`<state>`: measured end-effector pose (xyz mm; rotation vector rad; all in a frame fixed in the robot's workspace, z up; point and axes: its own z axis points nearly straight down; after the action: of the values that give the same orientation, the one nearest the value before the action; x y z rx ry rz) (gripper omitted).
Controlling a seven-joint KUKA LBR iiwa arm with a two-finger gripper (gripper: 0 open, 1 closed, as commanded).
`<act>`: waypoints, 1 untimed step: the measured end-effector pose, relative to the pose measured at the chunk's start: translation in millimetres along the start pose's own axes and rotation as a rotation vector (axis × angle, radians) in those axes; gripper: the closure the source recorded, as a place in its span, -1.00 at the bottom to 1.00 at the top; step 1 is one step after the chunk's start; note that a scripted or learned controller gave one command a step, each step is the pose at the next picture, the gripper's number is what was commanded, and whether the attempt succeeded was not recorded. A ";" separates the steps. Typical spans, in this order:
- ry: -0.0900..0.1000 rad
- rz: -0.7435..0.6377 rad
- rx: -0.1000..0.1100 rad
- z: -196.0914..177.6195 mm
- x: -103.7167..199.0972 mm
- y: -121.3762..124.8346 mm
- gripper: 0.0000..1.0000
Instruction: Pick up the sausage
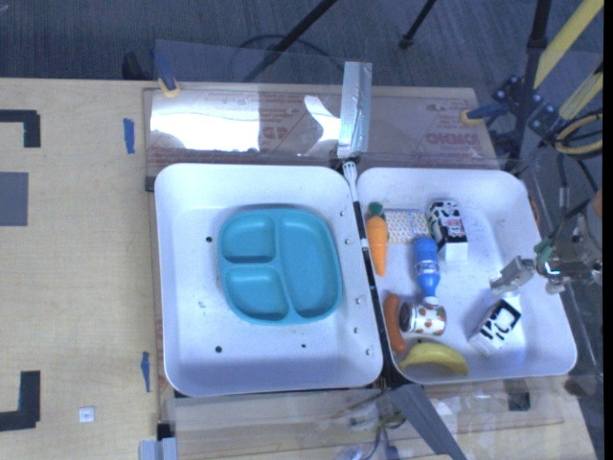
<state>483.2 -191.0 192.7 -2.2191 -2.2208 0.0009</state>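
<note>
The sausage point(392, 323) is a short reddish-orange piece lying against the left wall of the right bin point(536, 214), near its front. A small printed can point(422, 318) touches its right side, and a banana point(433, 356) lies just in front of it. My gripper point(525, 272) hangs over the right edge of the right bin, well to the right of the sausage and apart from it. Nothing shows in its grasp.
The right bin also holds a carrot point(377, 242), a blue bottle point(426, 266), a cow-patterned toy point(445, 221) and a black-and-white box point(497, 323) below the gripper. A teal divided plate point(280, 263) sits in the left bin point(182, 286).
</note>
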 end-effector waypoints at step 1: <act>0.000 0.469 -0.001 96.9 7.8 8.5 -1.00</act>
<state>491.5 -183.1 95.8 -2.6753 -1.6457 0.0005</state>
